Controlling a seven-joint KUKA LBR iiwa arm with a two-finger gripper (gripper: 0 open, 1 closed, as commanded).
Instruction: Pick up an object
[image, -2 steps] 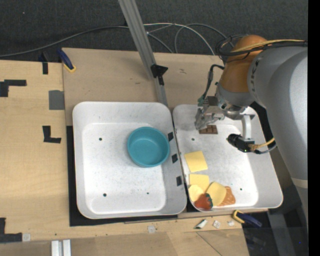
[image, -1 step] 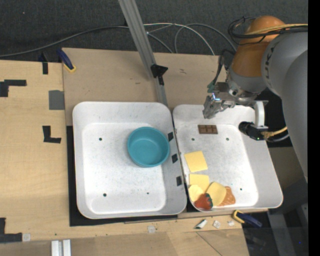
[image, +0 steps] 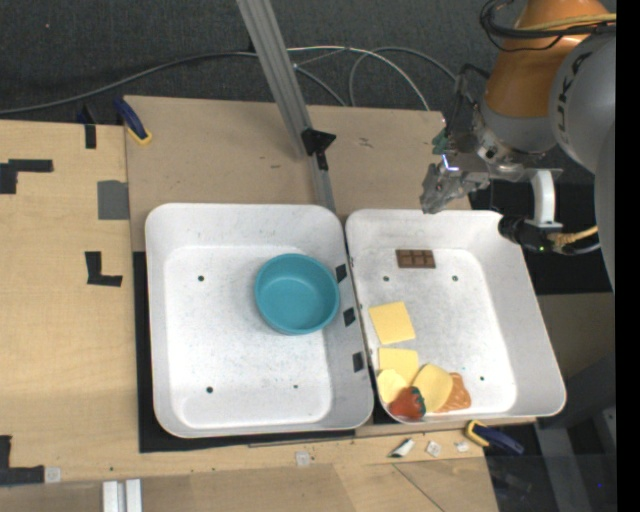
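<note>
My gripper (image: 437, 196) hangs above the far edge of the right bin (image: 520, 300), its fingers pointing down with nothing visible between them. In that bin a small brown chocolate piece (image: 415, 260) lies near the back. A yellow cheese square (image: 392, 323) sits near the left wall. At the front lie another yellow slice (image: 398, 364), a yellow wedge (image: 434, 382), an orange piece (image: 457, 393) and a red strawberry-like item (image: 407, 403) bunched together. A teal bowl (image: 296, 292) stands in the left bin (image: 200, 330).
A slanted metal pole (image: 285, 90) crosses the bench behind the bins. Cables (image: 380, 70) run along the back. A blue-and-yellow clamp (image: 133, 120) sits at the bench's far left, another (image: 490, 436) at the front right.
</note>
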